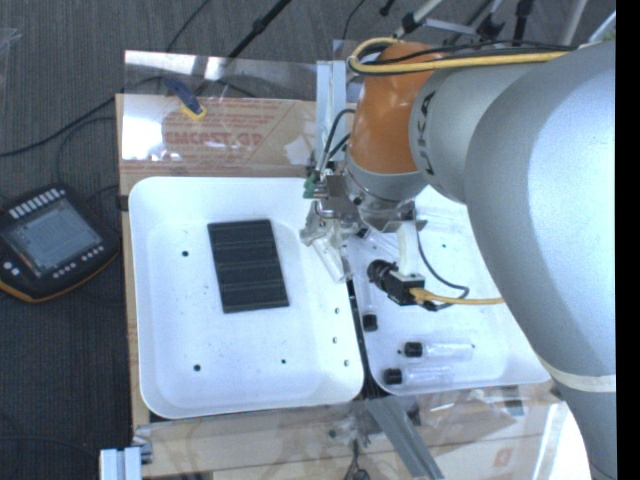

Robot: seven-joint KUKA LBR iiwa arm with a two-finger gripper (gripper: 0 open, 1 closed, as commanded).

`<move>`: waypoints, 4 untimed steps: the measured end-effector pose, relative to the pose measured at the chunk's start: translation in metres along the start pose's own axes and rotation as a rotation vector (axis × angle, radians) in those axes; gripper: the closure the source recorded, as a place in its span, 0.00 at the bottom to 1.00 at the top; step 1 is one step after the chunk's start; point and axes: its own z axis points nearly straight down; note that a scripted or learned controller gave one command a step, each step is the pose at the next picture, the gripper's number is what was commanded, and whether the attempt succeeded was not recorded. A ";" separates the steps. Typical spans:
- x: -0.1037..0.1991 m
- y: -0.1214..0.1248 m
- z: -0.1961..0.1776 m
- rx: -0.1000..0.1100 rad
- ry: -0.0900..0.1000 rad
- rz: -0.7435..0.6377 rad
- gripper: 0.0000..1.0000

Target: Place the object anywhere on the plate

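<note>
Arm (pixel 520 168) overhangs right bin (pixel 470 368); plate (pixel 247 265) unobstructed.

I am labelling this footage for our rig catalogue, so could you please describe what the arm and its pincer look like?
The arm is bulky, rounded and light grey, with an orange band above the wrist. A yellow cable loops over that band, and thin black wires run down beside it. The pincer is small and metallic, silver-grey, with a green spot on its mount.
</note>
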 end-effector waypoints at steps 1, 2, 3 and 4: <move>0.049 0.029 -0.033 -0.003 -0.003 -0.146 1.00; 0.124 0.053 -0.020 -0.004 -0.003 -0.401 1.00; 0.161 0.037 -0.053 -0.006 -0.002 -0.785 1.00; 0.161 0.037 -0.059 -0.001 -0.002 -0.783 1.00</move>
